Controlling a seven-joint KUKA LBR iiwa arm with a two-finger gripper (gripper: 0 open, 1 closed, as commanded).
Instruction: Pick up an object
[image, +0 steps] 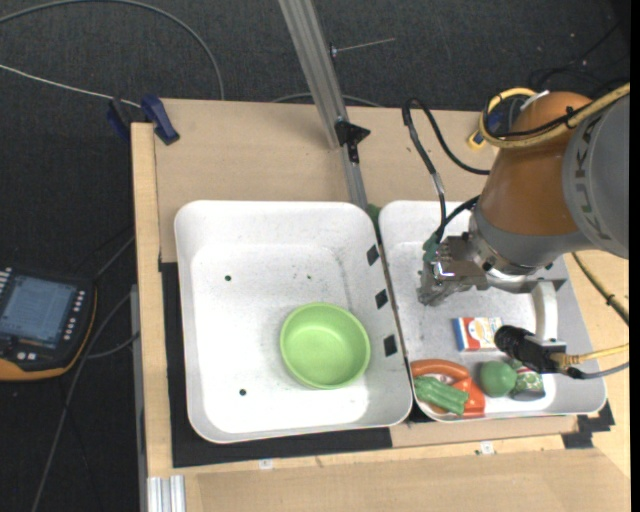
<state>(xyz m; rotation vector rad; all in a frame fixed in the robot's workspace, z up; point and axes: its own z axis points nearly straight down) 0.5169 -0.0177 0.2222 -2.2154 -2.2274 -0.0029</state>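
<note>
My gripper (436, 284) hangs over the left middle of the right bin (404, 218), with nothing visibly between its fingers. Just right of and below it lies a small white box with blue and orange print (477, 332). At the bin's front edge rests an orange-red piece carrying a green vegetable toy (444, 388), and a green ball (496, 377) sits beside it on the right. A light green bowl (323, 345) stands upright in the front right part of the left bin (200, 232).
The divider between the two bins carries black clips (381, 297) close to the gripper's left. A slanted metal post (322, 72) rises from behind the bins. Cables loop over the back of the bench.
</note>
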